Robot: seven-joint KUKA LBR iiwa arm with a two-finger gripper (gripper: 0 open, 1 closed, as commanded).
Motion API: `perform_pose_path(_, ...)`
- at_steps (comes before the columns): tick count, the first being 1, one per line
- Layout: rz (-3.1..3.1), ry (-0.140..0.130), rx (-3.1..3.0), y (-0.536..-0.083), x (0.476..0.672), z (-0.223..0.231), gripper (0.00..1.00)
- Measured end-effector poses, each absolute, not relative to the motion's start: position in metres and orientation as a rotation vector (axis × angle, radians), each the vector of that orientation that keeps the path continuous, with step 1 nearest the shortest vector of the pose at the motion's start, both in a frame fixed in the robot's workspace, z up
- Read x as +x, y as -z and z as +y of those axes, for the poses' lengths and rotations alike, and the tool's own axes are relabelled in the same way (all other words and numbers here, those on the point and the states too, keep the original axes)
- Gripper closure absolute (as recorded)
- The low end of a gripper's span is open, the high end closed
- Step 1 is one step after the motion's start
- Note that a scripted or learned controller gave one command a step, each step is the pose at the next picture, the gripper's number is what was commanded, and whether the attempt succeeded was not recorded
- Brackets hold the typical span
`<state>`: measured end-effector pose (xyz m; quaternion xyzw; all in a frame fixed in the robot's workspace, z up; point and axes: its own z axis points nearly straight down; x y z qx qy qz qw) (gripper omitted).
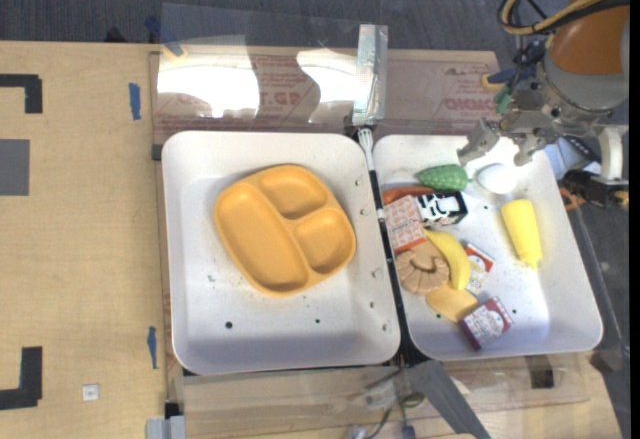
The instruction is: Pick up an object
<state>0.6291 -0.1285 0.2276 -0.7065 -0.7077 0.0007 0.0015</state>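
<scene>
My gripper [500, 149] hovers over the back of the right bin [575, 312], fingers spread and open, nothing between them. Just below it lies a white round object [495, 177], with a green item [442, 176] to its left. Further forward in the bin are a yellow corn-like cylinder [522, 230], a banana [450, 257], a brown cookie [420, 272], a red-and-white box [403, 220], a black-and-white item [442, 208], a yellow wedge [450, 303] and a maroon packet [485, 322].
The left bin [190, 317] holds a yellow divided plate [287, 227]. A metal post [370, 77] and a clear sheet stand behind the bins. The ridge between the bins runs just left of the pile.
</scene>
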Motion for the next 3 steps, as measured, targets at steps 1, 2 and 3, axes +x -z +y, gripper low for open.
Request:
perform_pose_path(1, -2.089, 0.010, -2.360, -0.099, 0.517, -0.167, 0.00)
perform_pose_path(2, -1.921, 0.008, -2.492, -0.087, 0.572, -0.109, 0.00)
perform_pose_path(3, -1.919, 0.008, -2.495, -0.098, 0.572, -0.110, 1.00)
